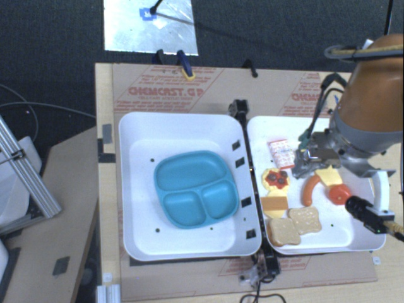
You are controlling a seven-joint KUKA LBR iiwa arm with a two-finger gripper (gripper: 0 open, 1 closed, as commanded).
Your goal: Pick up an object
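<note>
The carrying surface is a flat bench top of tan cardboard-like sheet [189, 87] printed with faded red lettering, seen from above at a slant. Directly on it sit two shallow white plastic bins side by side, touching along a black hinged seam: the left bin [142, 137] and the right bin [262, 128]. At the sheet's far edge, near the lettering, a small clamp with a blue handle and yellow tip [185, 65] grips the board.
</note>
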